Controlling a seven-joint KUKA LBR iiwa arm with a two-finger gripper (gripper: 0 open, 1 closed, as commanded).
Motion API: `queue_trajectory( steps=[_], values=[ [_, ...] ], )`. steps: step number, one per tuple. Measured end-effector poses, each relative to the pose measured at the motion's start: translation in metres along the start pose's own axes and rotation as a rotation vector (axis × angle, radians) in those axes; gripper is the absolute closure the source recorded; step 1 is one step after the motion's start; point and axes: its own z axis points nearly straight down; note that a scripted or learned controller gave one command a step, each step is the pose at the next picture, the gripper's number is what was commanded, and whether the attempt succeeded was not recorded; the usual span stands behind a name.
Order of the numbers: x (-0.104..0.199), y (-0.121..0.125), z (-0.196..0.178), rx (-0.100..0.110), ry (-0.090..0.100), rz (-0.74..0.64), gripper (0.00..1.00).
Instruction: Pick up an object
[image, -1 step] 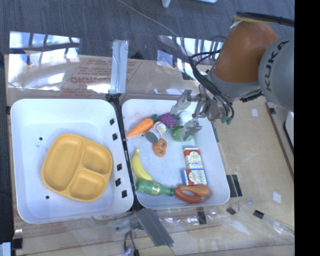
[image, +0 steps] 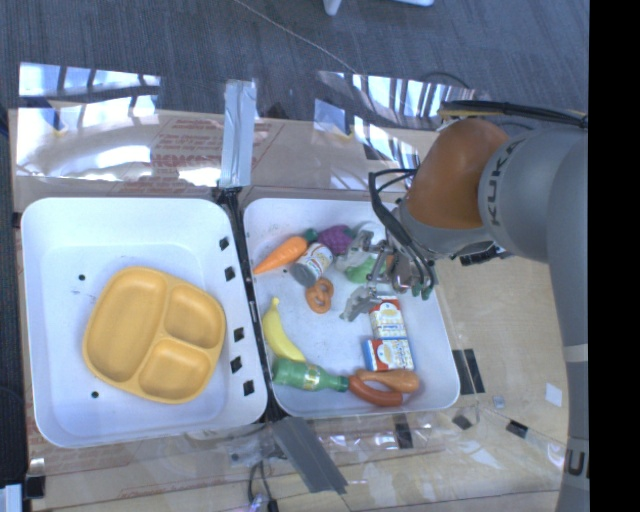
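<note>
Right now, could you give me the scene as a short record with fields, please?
left bin: yellow divided tray
right bin: carrot, can, pretzel, banana, green bottle, hot dog, two small cartons, purple item
gripper: low over right bin, near the cartons
held object: none seen between fingers

We are looking at a robotics lab: a grey industrial arm (image: 520, 200) is reaching over a taped cardboard bench (image: 300, 140) carrying two white bins (image: 40, 300), one holding toy food (image: 340, 300).
</note>
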Motion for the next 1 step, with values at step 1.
queue_trajectory(
  steps=[1],
  values=[
    [0.0199,-0.021,0.0171,-0.001,-0.014,0.089,0.0]
  ],
)
